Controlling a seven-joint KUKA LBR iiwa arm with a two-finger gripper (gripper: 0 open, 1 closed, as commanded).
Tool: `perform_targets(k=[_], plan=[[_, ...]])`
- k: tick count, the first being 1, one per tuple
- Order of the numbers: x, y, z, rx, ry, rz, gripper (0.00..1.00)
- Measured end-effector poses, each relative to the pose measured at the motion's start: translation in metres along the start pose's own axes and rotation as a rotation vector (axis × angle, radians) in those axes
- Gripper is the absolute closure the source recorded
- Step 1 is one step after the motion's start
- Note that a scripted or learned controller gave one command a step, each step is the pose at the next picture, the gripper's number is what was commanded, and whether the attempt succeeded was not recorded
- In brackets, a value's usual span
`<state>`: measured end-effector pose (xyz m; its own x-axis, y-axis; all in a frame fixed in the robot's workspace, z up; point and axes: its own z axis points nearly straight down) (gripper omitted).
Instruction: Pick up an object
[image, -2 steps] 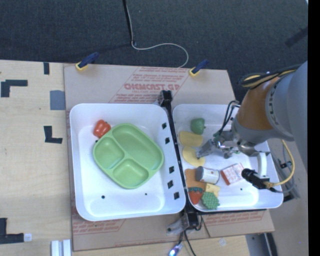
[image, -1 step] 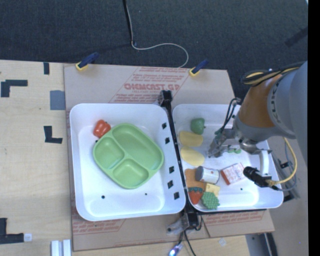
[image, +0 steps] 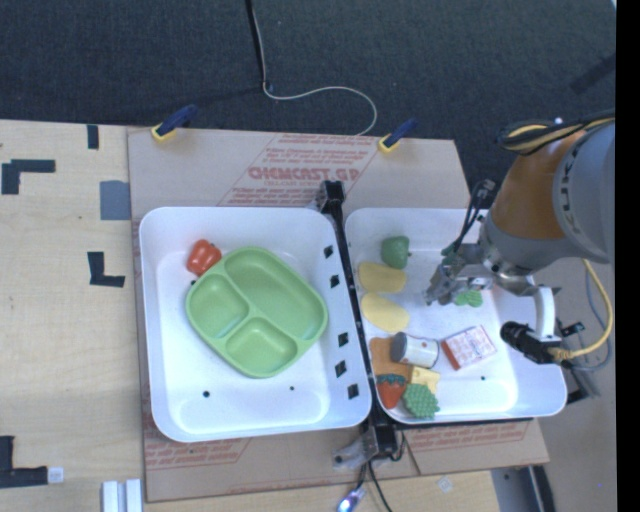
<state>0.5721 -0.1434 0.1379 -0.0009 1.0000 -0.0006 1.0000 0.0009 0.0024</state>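
My gripper (image: 445, 285) hangs low over the right bin (image: 500, 400), near its back right part. A small green leafy piece (image: 468, 297) lies right beside the gripper, on its right; whether it is held I cannot tell. Other pieces lie in this bin: a green pepper (image: 395, 250), two pale yellow pieces (image: 381, 277) (image: 385, 314), a small grey-and-white can (image: 415, 350) and a red-and-white box (image: 468, 347). At the front left corner sit an orange piece (image: 384, 358), a yellow wedge (image: 425, 378) and a green bumpy piece (image: 421, 402).
The left bin (image: 160, 330) holds a green divided plate (image: 257, 310) and a red piece (image: 203, 256) at its back left. A black divider (image: 345, 300) with clips runs between the bins. The arm's orange band (image: 530, 195) rises at the right.
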Motion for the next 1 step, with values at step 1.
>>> perform_targets(k=[1], plan=[[0.006, -0.0059, -0.048, -0.001, 0.0, -0.001, 1.0]])
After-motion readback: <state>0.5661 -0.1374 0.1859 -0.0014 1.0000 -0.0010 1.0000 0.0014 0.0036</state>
